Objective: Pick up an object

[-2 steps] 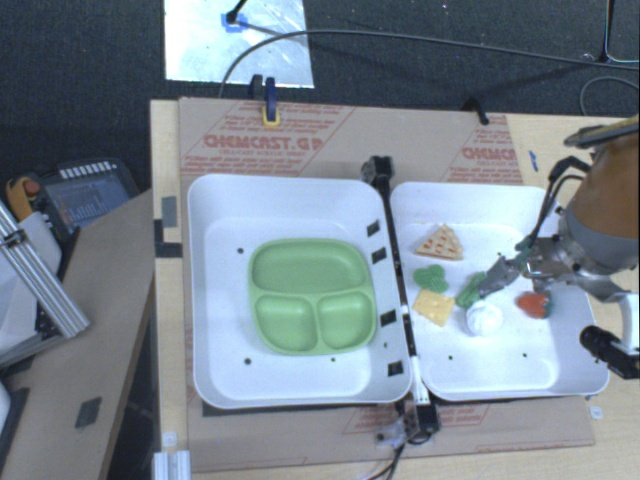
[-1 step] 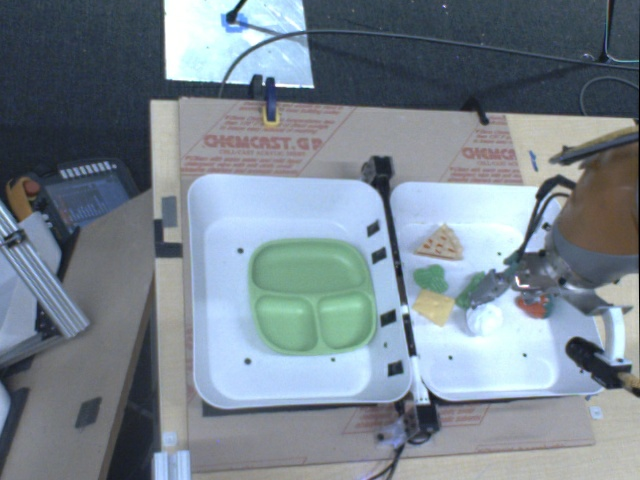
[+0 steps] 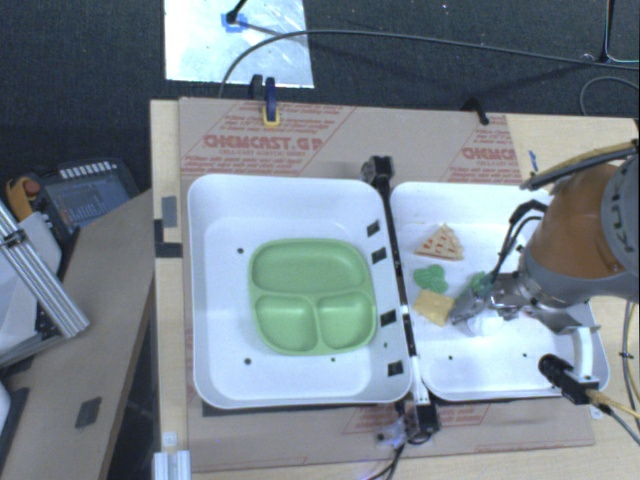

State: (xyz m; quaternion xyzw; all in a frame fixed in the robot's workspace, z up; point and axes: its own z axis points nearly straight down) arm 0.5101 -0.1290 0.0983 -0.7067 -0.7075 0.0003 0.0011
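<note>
The right bin [image 3: 500, 203] holds a tan pizza-slice toy [image 3: 440, 243], a small green leafy piece [image 3: 430, 276] and a yellow wedge [image 3: 433, 308]. My gripper [image 3: 468, 314] is low in this bin, just right of the yellow wedge. A second green piece [image 3: 478, 283] lies right at the gripper's upper edge, partly hidden by it. I cannot tell whether anything is held. The grey arm with its orange band [image 3: 585, 223] reaches in from the right.
The left bin [image 3: 215, 268] holds a green divided plate [image 3: 308, 296]. A black divider with clips [image 3: 392, 268] runs between the two bins. Cardboard [image 3: 300, 138] lies under both bins.
</note>
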